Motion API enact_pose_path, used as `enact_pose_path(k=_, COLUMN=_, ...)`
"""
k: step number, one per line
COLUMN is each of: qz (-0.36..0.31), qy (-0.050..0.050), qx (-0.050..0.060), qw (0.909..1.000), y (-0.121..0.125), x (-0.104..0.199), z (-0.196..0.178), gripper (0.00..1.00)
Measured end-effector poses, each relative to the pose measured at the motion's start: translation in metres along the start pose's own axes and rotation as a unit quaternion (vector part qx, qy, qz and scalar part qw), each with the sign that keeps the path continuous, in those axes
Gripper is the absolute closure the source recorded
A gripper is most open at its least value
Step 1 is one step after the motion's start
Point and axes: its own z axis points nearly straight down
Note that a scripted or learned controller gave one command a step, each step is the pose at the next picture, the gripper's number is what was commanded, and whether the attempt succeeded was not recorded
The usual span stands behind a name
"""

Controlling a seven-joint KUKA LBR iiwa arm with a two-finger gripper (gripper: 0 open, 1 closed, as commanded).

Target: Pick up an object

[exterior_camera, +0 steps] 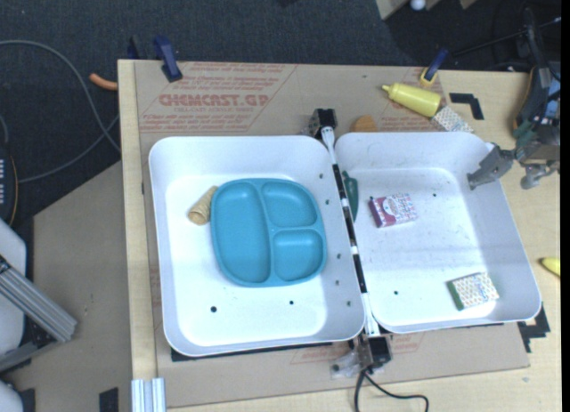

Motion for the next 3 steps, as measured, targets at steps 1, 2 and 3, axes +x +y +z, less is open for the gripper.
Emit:
enact_pose_path(k=1, qz=-0.001, qy=0.001, qx=0.001, qw=1.0000, y=-0.018, x=0.078, z=0.108, gripper=0.00)
enact_pose_path(k=2, qz=0.000, qy=0.001, qx=0.001, qw=1.0000, y=0.003, x=0.094, z=0.189, gripper=0.00)
enact_pose_path(k=3, qz=0.000, qy=0.000, qx=0.000, qw=1.0000, y=0.046, x=0.101, z=0.188, gripper=0.00)
